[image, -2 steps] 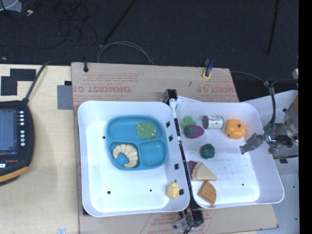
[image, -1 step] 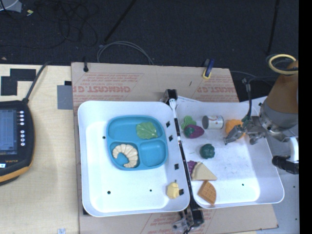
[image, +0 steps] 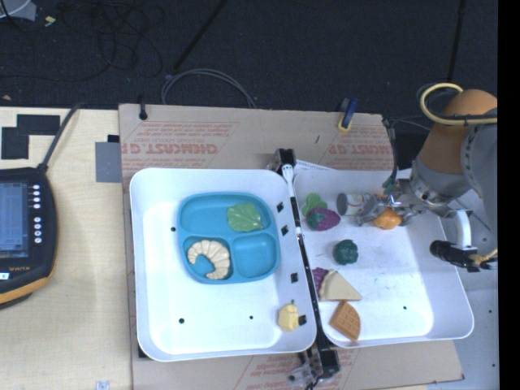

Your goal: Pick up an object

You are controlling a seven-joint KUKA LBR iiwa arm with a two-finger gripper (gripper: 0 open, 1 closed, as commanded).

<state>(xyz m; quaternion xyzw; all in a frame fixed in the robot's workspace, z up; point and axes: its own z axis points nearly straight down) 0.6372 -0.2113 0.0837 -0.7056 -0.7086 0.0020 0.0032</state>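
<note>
The arm comes in from the right side of the counter (image: 203,132), its grey body and orange band above the wrist lying over the far right corner of the right bin (image: 439,315). The claw (image: 375,210) is low in the far part of that bin, pointing toward the divider between the two bins. A small orange object (image: 388,219) sits just beside the claw tips, on their near side and seemingly touching them; whether it is between the fingers cannot be told, and whether the claw is released or clenched cannot be told either.

Other things lie in the right bin. A green and purple toy vegetable (image: 319,214) rests near the far left corner, a little apart from the claw toward the divider. A dark green round piece (image: 346,252) lies near the bin's middle, nearer the front than the claw. A pale cheese wedge (image: 338,286) and a brown waffle-like piece (image: 346,321) lie near the front left corner, well apart from the claw.

The left bin (image: 154,299) holds a blue divided plate (image: 253,257). A green leaf piece (image: 244,216) lies in its far compartment and a cream croissant (image: 210,257) in its near left compartment. A small yellow piece (image: 288,317) lies by the bin's front right corner, beside the divider.
</note>
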